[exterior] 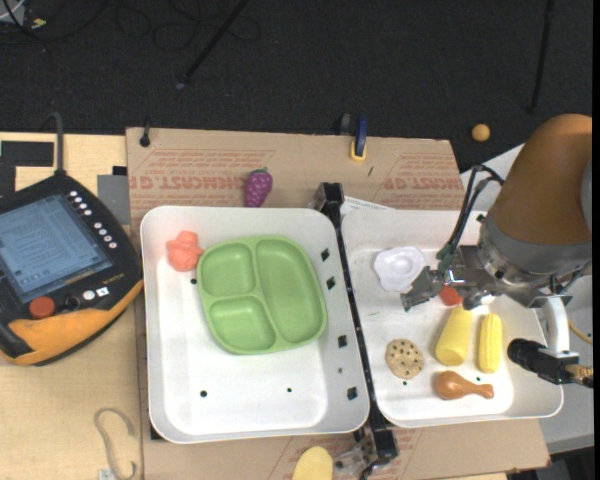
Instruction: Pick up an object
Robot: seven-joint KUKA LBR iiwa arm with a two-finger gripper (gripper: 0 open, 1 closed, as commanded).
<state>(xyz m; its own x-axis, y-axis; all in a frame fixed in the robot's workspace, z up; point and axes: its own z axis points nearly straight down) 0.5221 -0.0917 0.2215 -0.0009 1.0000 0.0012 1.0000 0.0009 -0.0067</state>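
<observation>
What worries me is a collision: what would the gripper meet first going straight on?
Probably the egg, just left of the gripper; depth is unclear, so it may reach the bin floor first.

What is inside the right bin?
The right bin holds a cookie, drumstick, corn, yellow piece and white piece; the arm hides the rest.

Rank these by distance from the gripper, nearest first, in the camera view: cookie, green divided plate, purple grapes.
From the gripper:
1. Cookie, right bin, just below the gripper.
2. Green divided plate, left bin, across the divider.
3. Purple grapes, on the cardboard behind the left bin.
</observation>
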